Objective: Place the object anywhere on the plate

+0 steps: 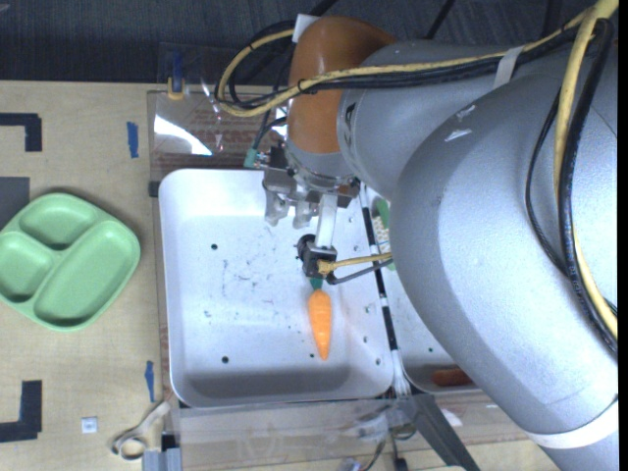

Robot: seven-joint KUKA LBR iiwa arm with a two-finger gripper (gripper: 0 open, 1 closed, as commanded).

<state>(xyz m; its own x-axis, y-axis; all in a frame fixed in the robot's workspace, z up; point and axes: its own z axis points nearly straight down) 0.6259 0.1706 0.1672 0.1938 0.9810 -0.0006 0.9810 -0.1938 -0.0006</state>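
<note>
A small orange carrot [320,324] with a green top lies in the left white bin [211,361], toward its right wall and pointing at the near edge. My gripper [287,210] hangs over the far part of that bin, above and left of the carrot and apart from it. Its fingers [274,208] stand open with nothing between them. A pale green divided plate [65,260] rests on the wooden bench, left of the bin.
My big grey arm covers most of the right bin [424,346]. A reddish thing [447,377] shows at that bin's near edge, and a bit of green [382,210] peeks out by the divider. Black and blue tape marks dot the bench.
</note>
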